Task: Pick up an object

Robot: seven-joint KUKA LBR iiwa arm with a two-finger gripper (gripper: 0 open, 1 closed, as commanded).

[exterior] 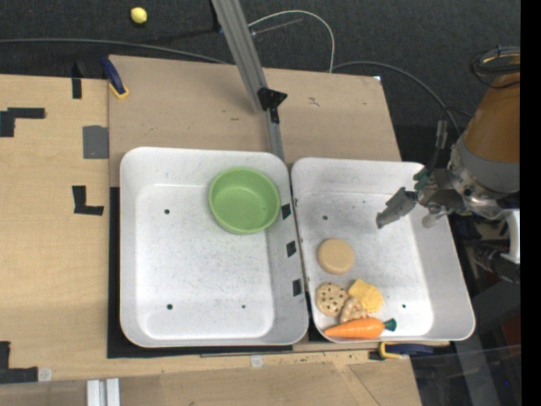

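In the right bin (pixel 439 311), a round tan biscuit (pixel 336 255) lies near the middle. Below it sit a chocolate-chip cookie (pixel 330 299), a yellow wedge (pixel 366 295) and an orange carrot (pixel 359 328) along the front wall. A green bowl (pixel 244 200) stands upright at the back of the left bin (pixel 169 311). My gripper (pixel 412 212) hangs over the right bin's back right part, up and to the right of the biscuit. It is open, with nothing between its fingers (pixel 391 211).
A grey pole (pixel 241 41) slants down from the top to the gap between the bins. Cables run across the bench behind the bins. A small yellow ball (pixel 139 14) lies far off at the top left.
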